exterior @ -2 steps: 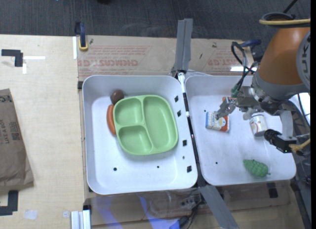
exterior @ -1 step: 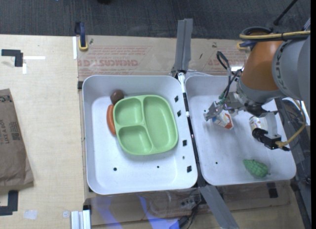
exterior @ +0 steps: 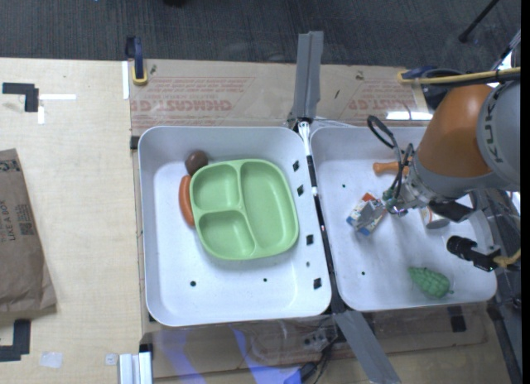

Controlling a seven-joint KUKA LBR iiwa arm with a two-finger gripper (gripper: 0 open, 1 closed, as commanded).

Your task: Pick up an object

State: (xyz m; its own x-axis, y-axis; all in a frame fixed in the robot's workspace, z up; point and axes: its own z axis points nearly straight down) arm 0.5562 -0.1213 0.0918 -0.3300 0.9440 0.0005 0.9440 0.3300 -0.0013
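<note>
Two white bins sit side by side; the left bin (exterior: 166, 291) holds one green divided plate (exterior: 245, 207), one orange sausage-like piece (exterior: 185, 200) and one brown round item (exterior: 196, 161), all well apart from the gripper (exterior: 389, 205); the right bin (exterior: 364, 287) holds one small multicoloured carton (exterior: 365, 213) just beside the fingertips, one orange stick (exterior: 386, 167) above them, one green lumpy object (exterior: 430, 281) below them; whether the fingers are parted or closed, I cannot tell.
</note>
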